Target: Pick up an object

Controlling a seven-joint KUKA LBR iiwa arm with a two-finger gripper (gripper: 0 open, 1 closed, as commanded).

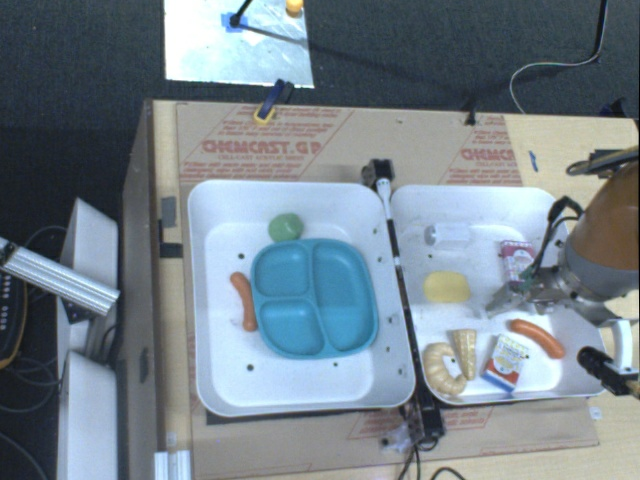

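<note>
Dark carpet is surrounding the worktop (pixel 300 138), and you are looking down on two white bins sitting side by side on it. In the left bin (pixel 215 368) a blue tray (pixel 312 298) is taking up the middle, with a green ball (pixel 286 227) just behind it and a sausage (pixel 243 301) lying along its left side.

Your arm (pixel 608 238) is reaching into the right bin (pixel 470 200) from the right, and the tool (pixel 520 295) is hanging low over the bin's right half. You cannot tell from here whether it is spread or pressed together; the tips are blurring into the bin floor, and nothing is showing between them.

The likeliest target is the red sausage (pixel 537 336), which is lying just in front of the tool and slightly to its right, close under the wrist. Its long axis is running slantwise, from upper left to lower right, so you are probably needing a grip across that line rather than along it. A small carton (pixel 506 361) is sitting just beside the sausage's left end and may be crowding one finger.

Further left, a yellow block (pixel 447 287) is lying in open floor, well clear of its neighbours, an easier reach. A croissant (pixel 445 366) and a cone (pixel 465 350) are touching near the front wall, a packet (pixel 516 259) is resting just behind the tool, and a clear cup (pixel 449 234) is lying near the back.
</note>
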